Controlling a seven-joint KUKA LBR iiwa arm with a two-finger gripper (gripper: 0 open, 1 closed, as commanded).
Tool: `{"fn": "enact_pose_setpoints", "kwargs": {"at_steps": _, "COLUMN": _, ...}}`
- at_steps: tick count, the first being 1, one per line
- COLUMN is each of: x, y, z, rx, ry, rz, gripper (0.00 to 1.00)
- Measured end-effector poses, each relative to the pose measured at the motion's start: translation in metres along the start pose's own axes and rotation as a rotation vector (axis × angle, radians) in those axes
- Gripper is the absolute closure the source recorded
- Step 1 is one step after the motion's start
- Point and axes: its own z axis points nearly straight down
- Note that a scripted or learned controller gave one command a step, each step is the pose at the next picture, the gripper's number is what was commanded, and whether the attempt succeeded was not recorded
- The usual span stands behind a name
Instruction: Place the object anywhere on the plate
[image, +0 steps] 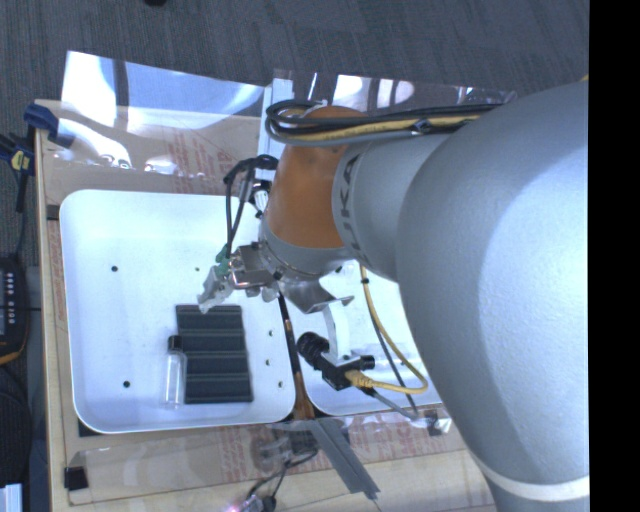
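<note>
A dark ribbed rectangular plate (214, 353) lies in the left bin (110, 300), toward its front right. A small clear bottle (176, 375) with a dark cap rests along the plate's left edge, partly on the bin floor. My gripper (214, 291) hangs just above the plate's far edge, apart from the bottle. Nothing shows in the gripper. The big grey arm with its orange band (310, 200) reaches in from the right and hides much of the scene.
The right bin (405, 345) is mostly hidden under the arm, with yellow and black cables (345, 375) hanging over its front. A divider (290, 350) separates the two bins. The left bin's floor stretches white to the left and far side.
</note>
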Motion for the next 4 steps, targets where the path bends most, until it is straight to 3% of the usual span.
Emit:
{"fn": "enact_pose_setpoints", "kwargs": {"at_steps": 1, "x": 0.072, "y": -0.029, "z": 0.102, "rx": 0.008, "ry": -0.001, "rz": 0.264, "gripper": 0.0}}
{"fn": "enact_pose_setpoints", "kwargs": {"at_steps": 2, "x": -0.013, "y": 0.006, "z": 0.019, "rx": 0.002, "ry": 0.001, "rz": 0.317, "gripper": 0.0}}
{"fn": "enact_pose_setpoints", "kwargs": {"at_steps": 3, "x": -0.01, "y": 0.005, "z": 0.01, "rx": 0.009, "ry": 0.001, "rz": 0.305, "gripper": 1.0}}
{"fn": "enact_pose_setpoints", "kwargs": {"at_steps": 4, "x": 0.107, "y": -0.035, "z": 0.006, "rx": 0.005, "ry": -0.002, "rz": 0.899, "gripper": 1.0}}
